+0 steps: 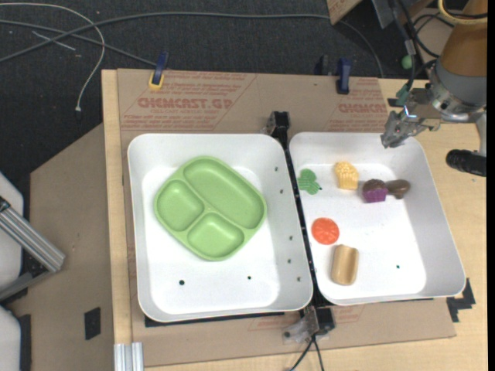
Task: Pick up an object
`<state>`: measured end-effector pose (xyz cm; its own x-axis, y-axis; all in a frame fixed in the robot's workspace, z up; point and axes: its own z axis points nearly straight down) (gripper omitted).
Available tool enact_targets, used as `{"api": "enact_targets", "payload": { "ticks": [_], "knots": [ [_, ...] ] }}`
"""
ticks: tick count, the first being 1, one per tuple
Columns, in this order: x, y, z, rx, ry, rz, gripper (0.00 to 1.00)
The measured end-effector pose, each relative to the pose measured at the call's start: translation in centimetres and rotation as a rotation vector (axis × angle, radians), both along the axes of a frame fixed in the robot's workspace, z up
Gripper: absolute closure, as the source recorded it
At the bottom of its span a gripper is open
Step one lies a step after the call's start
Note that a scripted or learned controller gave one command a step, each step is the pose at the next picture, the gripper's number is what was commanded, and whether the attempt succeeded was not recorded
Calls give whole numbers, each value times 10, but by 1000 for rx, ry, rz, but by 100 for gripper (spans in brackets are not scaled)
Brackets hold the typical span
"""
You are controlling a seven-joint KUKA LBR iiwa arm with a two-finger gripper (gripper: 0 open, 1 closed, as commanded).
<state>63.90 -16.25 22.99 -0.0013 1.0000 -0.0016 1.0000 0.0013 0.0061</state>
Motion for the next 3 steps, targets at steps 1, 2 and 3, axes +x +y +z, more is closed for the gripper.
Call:
{"api": "enact_targets", "payload": {
  "ticks": [1,2,3],
  "knots": [
    [1,0,55,0,-1,0,100],
    [-18,44,40,4,9,3,100],
    [-27,93,26,4,10,4,100]
  ]
}}
